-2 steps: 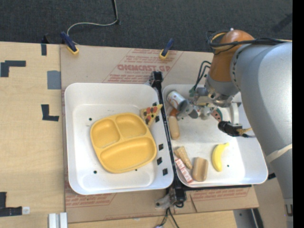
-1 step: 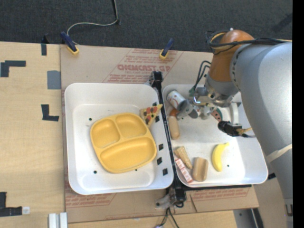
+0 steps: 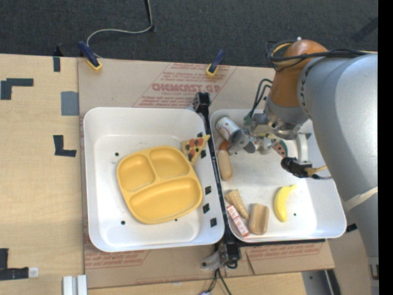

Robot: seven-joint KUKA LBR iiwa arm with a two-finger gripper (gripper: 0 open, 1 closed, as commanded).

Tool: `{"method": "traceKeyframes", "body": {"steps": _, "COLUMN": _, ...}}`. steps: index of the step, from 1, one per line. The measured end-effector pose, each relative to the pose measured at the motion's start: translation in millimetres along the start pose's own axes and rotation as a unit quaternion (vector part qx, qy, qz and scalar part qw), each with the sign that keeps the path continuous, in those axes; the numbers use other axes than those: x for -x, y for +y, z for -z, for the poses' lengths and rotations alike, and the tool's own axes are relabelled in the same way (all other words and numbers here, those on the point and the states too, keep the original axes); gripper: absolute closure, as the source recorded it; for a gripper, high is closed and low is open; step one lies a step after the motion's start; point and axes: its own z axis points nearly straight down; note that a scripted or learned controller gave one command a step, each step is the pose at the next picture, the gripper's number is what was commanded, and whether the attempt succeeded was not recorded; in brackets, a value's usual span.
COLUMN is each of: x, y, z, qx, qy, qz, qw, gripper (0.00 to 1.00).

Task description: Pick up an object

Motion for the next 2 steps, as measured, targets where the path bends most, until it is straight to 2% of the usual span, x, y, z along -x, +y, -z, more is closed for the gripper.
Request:
{"method": "traceKeyframes", "body": {"steps": 1, "x": -1.3, "y": 0.5, "z": 10.6, "qx": 0.002, "qy": 0.001, "qz": -0.002, "qw": 1.0000, "gripper": 1.00}}
{"method": "traceKeyframes", "body": {"steps": 2, "x": -0.2, "y": -0.7, "z": 10.0, "qx": -0.001, "qy": 0.000, "qz": -0.002, "qw": 1.0000, "gripper": 0.00}}
